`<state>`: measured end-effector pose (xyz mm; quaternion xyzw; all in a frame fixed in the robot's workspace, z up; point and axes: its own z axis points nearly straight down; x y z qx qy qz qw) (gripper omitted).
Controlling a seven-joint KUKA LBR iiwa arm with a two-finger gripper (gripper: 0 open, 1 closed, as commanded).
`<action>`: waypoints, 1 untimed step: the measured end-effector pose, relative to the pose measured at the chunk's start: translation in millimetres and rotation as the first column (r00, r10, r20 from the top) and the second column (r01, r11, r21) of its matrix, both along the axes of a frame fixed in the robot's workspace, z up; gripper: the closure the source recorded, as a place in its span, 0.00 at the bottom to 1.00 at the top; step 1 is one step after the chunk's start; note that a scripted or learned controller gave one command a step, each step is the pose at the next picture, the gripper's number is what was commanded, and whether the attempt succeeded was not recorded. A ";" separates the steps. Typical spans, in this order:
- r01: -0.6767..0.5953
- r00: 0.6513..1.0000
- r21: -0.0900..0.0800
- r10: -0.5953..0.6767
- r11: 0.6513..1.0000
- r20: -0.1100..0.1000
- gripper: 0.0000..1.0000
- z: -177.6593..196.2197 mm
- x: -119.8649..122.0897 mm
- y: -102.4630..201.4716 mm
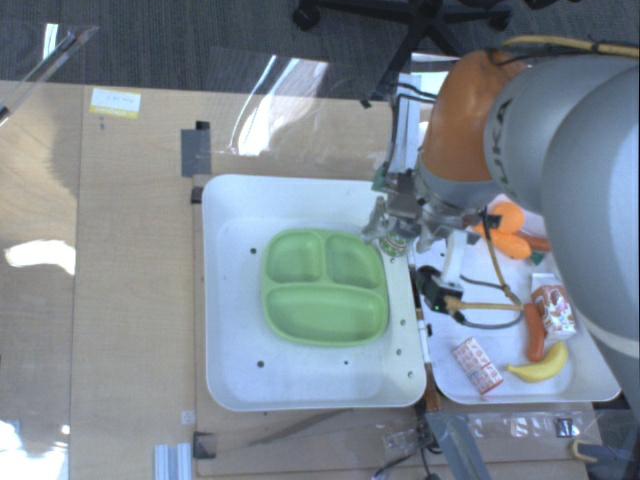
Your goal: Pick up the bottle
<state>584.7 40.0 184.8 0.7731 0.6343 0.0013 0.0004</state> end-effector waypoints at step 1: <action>-0.288 0.958 -0.003 0.288 0.958 0.010 1.00 244.6 -34.9 40.1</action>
